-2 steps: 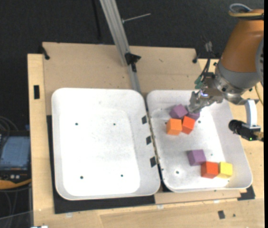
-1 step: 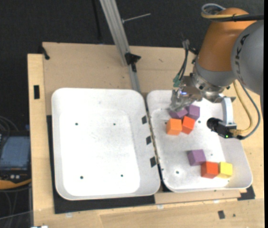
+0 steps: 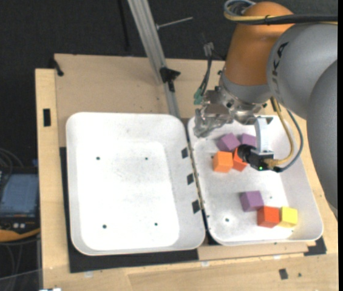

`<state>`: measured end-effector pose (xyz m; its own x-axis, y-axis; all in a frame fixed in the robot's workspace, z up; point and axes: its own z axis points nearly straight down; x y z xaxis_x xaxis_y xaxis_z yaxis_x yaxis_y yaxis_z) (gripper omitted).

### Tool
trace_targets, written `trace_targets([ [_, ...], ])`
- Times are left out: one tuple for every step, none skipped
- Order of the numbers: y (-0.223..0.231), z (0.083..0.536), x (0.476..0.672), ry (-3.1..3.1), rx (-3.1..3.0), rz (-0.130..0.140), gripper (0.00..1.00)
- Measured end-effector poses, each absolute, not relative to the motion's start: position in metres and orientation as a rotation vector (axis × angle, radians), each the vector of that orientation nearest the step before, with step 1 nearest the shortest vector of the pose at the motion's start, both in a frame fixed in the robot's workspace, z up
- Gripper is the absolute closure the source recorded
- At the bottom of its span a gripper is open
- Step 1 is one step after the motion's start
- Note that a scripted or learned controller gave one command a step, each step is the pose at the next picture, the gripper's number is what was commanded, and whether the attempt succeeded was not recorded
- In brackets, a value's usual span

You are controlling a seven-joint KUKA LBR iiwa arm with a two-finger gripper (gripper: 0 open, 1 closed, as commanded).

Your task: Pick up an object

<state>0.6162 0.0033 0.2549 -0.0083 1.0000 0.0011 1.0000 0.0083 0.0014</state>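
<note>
A grey robot arm with an orange band reaches over the right bin, one of two shallow white bins on a wooden bench. Its gripper hangs at this bin's far left corner, close to the rim; whether it is open or closed cannot be told. Just right of the gripper sit a purple block and an orange block, touching. Nearer the bin's front edge lie another purple block, a red block and a yellow block. The left bin offers open floor.
</note>
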Motion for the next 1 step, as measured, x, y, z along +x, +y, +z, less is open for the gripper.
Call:
trace_targets([
  [0.0510,0.2377,0.6303,2.228,2.214,0.000,1.00],
])
